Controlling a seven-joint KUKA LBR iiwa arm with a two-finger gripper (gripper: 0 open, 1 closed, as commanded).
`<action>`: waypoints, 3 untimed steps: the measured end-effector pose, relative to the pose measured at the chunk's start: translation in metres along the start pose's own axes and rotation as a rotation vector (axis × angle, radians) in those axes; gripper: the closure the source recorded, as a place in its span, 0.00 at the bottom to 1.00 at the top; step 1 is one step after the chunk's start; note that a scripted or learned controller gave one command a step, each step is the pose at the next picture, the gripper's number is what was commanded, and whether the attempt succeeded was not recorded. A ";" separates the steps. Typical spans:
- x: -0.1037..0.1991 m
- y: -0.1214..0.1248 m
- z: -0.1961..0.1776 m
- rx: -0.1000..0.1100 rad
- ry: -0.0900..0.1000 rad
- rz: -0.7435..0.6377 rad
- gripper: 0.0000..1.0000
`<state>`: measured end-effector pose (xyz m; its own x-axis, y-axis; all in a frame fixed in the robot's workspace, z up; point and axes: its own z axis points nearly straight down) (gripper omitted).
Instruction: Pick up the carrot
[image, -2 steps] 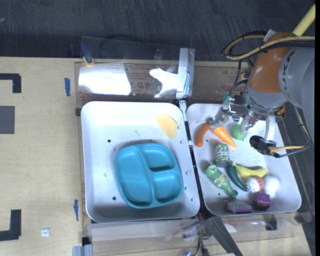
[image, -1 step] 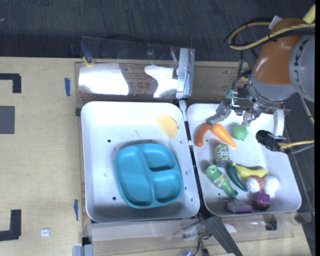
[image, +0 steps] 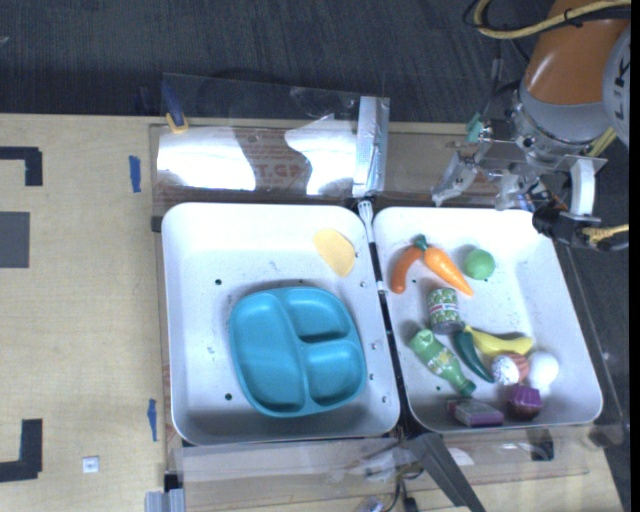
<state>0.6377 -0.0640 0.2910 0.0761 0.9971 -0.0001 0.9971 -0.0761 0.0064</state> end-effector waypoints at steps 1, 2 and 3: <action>-0.031 -0.001 0.127 0.012 0.001 -0.197 0.00; -0.056 0.033 0.205 0.004 0.000 -0.227 0.00; -0.055 0.034 0.194 0.002 0.000 -0.229 1.00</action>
<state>0.6684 -0.1214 0.0977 -0.1520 0.9884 -0.0012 0.9884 0.1520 0.0039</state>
